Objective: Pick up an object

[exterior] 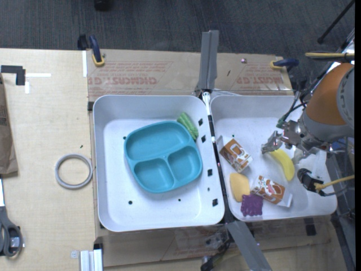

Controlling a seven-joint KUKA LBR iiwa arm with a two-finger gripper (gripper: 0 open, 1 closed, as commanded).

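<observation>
The right bin (265, 114) holds a yellow banana (285, 165), a brown snack carton (236, 154), a second carton (272, 191), a yellow-orange lump (239, 185) and a purple bunch (251, 206). My gripper (274, 144) hangs over the right part of this bin, right at the banana's upper end. Nothing shows as lifted in it; the banana lies on the bin floor. In the left bin (107, 151) lie a blue divided plate (163, 157) and a green item (189, 126) at the plate's far right corner.
The grey and orange arm (330, 103) reaches in over the right bin's far right side. On the bench left of the bins lie a tape ring (73, 170), scissors (8, 239) and a brown bag (7, 129). A metal divider (208, 61) stands between the bins.
</observation>
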